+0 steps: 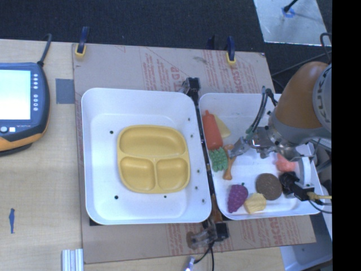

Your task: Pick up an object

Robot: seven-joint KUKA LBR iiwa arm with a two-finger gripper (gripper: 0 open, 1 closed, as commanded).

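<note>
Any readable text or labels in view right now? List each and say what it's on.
"KU": large letters, cut off at the frame edge, on the arm.
Red repeating print on the cardboard sheet under the bins: too blurred to read.
Small label under the pendant screen: too small to read.
Nothing legible on the yellow tray, the bins or the toy food.

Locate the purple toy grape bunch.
The purple toy grape bunch lies in the right white bin, near its front edge, beside the yellow toy piece.
</note>
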